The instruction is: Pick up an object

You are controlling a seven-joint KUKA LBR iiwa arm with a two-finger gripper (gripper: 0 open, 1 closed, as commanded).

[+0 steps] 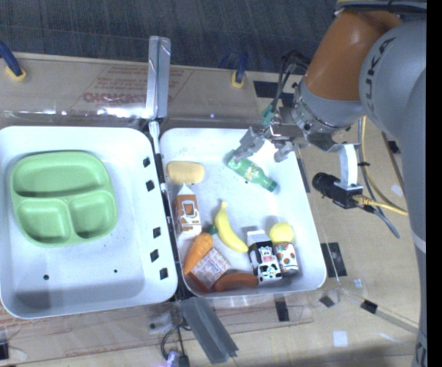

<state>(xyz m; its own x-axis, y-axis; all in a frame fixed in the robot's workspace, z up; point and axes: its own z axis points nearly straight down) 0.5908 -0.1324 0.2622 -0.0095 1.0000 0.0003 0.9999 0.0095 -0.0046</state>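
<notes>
I note a pale green divided tray (63, 197) in the white left bin (7, 281), far from the gripper (265, 145). Just beneath it: clear green bottle (253, 173). Farther off: yellow banana (229, 228), orange carrot (197, 252), yellow lemon (281, 232), black-and-white cow-patterned carton (264, 263).

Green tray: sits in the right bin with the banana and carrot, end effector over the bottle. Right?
Not quite. The camera view shows the green tray in the left bin. The banana and carrot lie in the right bin, and the end effector is over the bottle.
</notes>
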